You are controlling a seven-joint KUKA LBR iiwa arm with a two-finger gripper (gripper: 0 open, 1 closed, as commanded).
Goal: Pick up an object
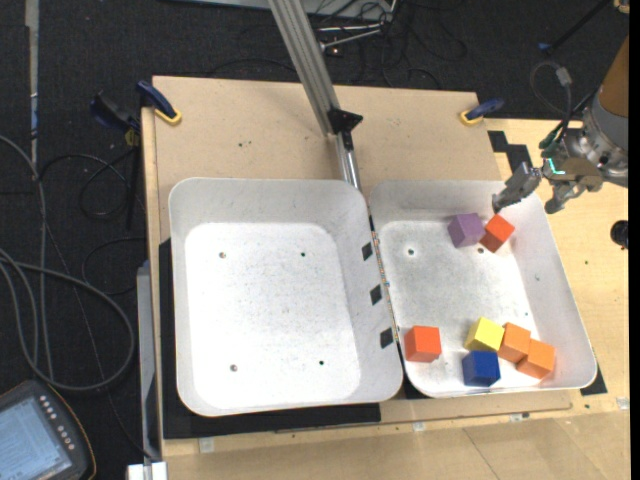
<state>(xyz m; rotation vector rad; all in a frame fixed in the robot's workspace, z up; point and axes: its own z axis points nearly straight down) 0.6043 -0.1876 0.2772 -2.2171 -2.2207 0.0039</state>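
Wooden bench [250,128], right bin [560,268], end effector [532,190] spread open above its rim

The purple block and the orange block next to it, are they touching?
Touching. The camera view shows the purple block and orange block pressed edge to edge, no white between.

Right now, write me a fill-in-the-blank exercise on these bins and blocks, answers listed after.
1. All the blocks lie in the ____ bin of the camera view.
2. The purple block touches an ____ block.
3. The gripper hovers by that bin's ____ rim.
4. Beside the yellow block sits one ____ block.

Answers: right; orange; far; blue
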